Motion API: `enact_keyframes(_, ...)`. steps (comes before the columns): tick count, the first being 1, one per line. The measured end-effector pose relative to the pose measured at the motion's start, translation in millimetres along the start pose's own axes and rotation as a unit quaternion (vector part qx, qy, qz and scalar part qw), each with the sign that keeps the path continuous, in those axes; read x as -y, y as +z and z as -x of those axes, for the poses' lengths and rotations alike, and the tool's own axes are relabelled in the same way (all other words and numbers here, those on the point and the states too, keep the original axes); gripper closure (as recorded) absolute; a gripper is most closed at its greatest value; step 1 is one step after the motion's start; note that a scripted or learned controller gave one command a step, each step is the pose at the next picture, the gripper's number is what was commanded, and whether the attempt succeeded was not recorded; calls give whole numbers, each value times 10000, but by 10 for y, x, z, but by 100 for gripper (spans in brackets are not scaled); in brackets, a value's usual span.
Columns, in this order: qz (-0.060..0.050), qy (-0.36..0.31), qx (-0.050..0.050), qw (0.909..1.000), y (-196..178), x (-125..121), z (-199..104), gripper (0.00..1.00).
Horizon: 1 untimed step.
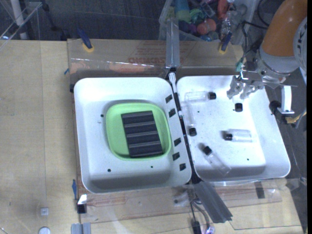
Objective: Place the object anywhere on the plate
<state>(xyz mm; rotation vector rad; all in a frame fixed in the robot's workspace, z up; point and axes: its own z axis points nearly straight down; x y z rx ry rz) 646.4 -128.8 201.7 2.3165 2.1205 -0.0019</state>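
Observation:
A green plate (113, 126) lies in the left bin (87, 169), and a dark ridged block (142, 133) rests on it. Several clear vials with black caps lie scattered in the right bin (273, 165): one (200, 96) at the back, one (238, 136) in the middle, one (214, 160) near the front. A small black-capped piece (238, 107) sits just in front of my gripper (239, 92). The gripper hangs over the right bin's back right part, open, with nothing between its fingers.
A raised divider with black clips (176, 126) separates the two bins. Another vial (189, 121) lies against it on the right side. A clear tub of coloured toys (204, 9) stands behind the bins. The arm's orange band (287, 18) is at the upper right.

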Motion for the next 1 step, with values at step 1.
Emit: enact_keyframes(1,2,1,0,10000,-2,-1,0,0)
